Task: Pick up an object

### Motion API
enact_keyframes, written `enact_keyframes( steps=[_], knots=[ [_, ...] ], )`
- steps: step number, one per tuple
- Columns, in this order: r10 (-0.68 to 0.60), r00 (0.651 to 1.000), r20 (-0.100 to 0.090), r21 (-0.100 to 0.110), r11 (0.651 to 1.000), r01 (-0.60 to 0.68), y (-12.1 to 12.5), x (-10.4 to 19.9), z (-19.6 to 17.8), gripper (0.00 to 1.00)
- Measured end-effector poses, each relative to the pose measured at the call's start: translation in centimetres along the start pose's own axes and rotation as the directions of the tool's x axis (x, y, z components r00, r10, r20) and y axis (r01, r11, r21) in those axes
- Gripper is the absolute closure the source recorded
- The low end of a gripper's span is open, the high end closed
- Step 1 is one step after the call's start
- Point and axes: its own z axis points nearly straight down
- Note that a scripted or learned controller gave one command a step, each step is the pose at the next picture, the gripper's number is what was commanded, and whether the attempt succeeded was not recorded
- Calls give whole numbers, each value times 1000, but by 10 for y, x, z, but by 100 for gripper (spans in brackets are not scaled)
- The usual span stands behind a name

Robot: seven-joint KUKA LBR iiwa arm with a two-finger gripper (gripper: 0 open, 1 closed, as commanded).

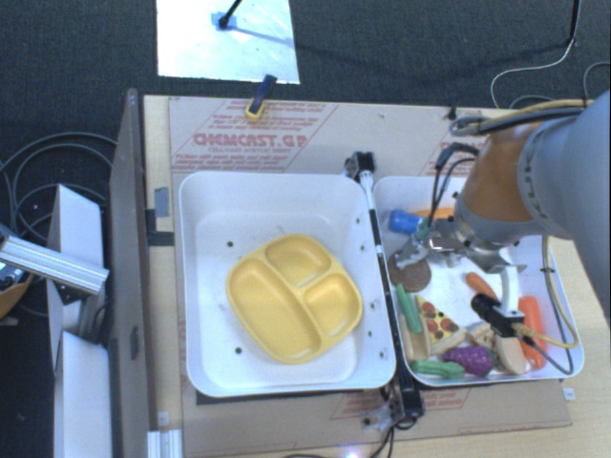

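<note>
My gripper hangs low over the left part of the right bin, under the arm's orange band. Right below it lies a brown round cookie, touching or nearly touching the gripper tip. A blue toy sits just behind the gripper, near the bin's back left corner. In front lie a green bean-like stick, a pizza slice, purple grapes and a green pod. Orange carrots and a beige piece lie at the front right.
The left bin holds a yellow divided plate. A ridge between the two bins runs close to the gripper's left. The arm's body covers the back right of the right bin.
</note>
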Motion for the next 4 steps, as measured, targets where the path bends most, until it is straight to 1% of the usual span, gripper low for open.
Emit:
enact_keyframes(
  steps=[1, 2, 3, 4],
  knots=[
    [-2, 1000, -7, 8, 1000, 2, 29, -20, 2, 0],
    [-1, 1000, 0, 1, 1000, 1, 2, 0, 0, 0],
    [-1, 1000, -5, 7, 1000, 1, 38, -29, 2, 0],
    [-2, 1000, -4, 14, 1000, 2, 14, -9, -2, 0]
  ],
)
